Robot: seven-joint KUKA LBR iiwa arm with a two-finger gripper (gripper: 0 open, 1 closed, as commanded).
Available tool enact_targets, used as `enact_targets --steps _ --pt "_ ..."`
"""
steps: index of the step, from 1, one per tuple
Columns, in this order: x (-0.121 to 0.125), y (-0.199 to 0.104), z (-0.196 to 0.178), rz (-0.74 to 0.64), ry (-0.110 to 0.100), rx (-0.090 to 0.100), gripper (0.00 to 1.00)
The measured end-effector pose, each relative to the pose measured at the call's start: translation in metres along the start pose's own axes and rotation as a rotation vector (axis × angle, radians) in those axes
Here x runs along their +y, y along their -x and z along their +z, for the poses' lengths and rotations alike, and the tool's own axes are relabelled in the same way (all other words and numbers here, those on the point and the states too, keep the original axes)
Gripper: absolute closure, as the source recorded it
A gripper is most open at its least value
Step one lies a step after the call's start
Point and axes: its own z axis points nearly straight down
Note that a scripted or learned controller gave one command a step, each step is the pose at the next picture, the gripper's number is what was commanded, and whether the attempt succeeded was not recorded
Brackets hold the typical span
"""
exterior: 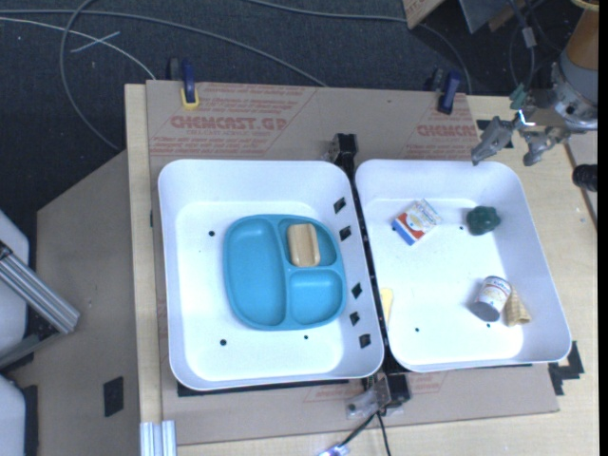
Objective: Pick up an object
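On the bench, seen from above at a slant: two shallow white bins side by side on a brown board.
Left bin: holds a blue divided plate near its middle.
Plate contents: a tan, bread-like block lies in the upper right compartment; the other compartments hold nothing else.
Right bin: holds four small things, well apart from the plate.
Red, white and blue packet: lies in the upper left part of the right bin.
Dark green lump: near the upper right of that bin, right of the packet.
Small can: lies tilted in the lower right part, touching a tan cone-shaped piece on its right.
Gripper: above the top right corner of the right bin, fingers spread apart with nothing between them, clear of every object.
Arm: grey, reaching in from the right edge.
Clamps: a blue clamp and a second one grip the board's far edge.
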Motion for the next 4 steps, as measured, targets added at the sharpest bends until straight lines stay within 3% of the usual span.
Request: enact_targets --steps 3,4 --pt "0.011 0.014 0.153 0.001 -0.006 0.001 0.00" --pt "0.013 0.014 0.137 0.000 0.002 -0.001 1.00"
